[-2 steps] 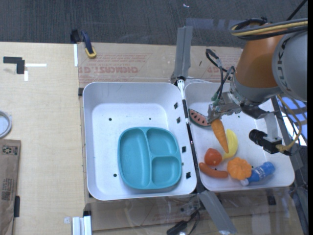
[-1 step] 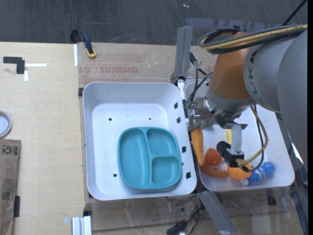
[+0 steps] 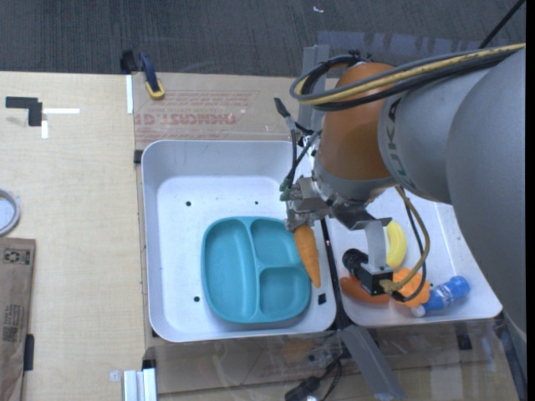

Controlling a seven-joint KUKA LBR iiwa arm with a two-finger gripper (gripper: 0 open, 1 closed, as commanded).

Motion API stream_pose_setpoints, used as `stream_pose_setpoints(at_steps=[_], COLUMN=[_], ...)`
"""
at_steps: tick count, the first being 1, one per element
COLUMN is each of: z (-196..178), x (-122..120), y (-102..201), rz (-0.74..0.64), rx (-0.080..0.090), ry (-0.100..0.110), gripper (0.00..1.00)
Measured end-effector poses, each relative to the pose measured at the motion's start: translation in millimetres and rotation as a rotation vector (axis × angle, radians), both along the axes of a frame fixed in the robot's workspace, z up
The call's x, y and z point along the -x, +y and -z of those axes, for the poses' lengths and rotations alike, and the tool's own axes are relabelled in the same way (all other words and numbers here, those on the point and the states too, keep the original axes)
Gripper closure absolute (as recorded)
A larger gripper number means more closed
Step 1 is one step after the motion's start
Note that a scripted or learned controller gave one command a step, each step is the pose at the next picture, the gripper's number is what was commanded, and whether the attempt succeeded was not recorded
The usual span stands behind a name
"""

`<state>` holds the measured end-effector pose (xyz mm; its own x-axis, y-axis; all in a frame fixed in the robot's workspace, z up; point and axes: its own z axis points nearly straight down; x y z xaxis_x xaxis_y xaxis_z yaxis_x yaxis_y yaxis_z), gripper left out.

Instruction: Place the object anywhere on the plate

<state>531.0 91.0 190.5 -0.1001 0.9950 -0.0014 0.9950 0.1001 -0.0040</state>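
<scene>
tapered carrot [image 3: 308, 254] beside smooth divided plate [image 3: 253, 270]

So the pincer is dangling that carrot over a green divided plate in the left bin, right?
Not quite: the plate is blue, not green. The rest holds. The camera view shows the pincer with the carrot hanging from it at the right edge of the blue divided plate in the left bin.
</scene>
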Motion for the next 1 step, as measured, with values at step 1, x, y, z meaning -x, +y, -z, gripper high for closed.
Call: stream_pose_setpoints(at_steps=[1], z=[0.0], x=[0.0], y=[-0.2], rz=[0.000], rx=[0.000], ry=[0.000], gripper=[0.00])
